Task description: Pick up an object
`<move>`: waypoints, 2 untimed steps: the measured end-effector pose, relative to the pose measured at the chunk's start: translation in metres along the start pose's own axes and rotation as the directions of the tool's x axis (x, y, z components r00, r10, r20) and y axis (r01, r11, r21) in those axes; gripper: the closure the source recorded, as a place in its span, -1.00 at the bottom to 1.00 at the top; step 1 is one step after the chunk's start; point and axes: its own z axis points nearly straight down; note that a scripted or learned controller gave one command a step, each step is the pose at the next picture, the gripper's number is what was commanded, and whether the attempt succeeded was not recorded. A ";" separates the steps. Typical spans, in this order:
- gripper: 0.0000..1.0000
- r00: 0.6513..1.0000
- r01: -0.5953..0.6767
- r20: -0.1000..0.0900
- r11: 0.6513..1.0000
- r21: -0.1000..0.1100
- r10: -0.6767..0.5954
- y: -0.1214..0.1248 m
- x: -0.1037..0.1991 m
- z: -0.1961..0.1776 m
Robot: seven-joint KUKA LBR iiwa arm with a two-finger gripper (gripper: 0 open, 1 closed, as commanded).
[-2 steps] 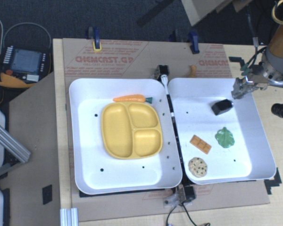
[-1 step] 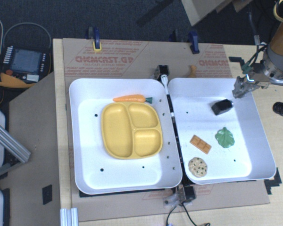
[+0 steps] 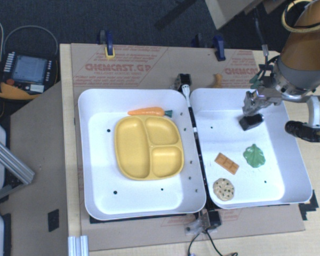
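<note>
Seemingly, nothing had yet been picked up: the gripper (image 3: pixel 252 117) was poised over the right bin (image 3: pixel 288 188), its opening impossible to judge. A cracker (image 3: pixel 226 163), cookie (image 3: pixel 223 189) and green leaf (image 3: pixel 254 156) lay untouched below.
</note>
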 end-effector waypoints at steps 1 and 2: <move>1.00 1.000 0.000 0.000 1.000 0.000 0.000 -0.002 0.055 0.010; 1.00 1.000 -0.001 0.002 1.000 -0.004 0.001 -0.004 0.104 -0.001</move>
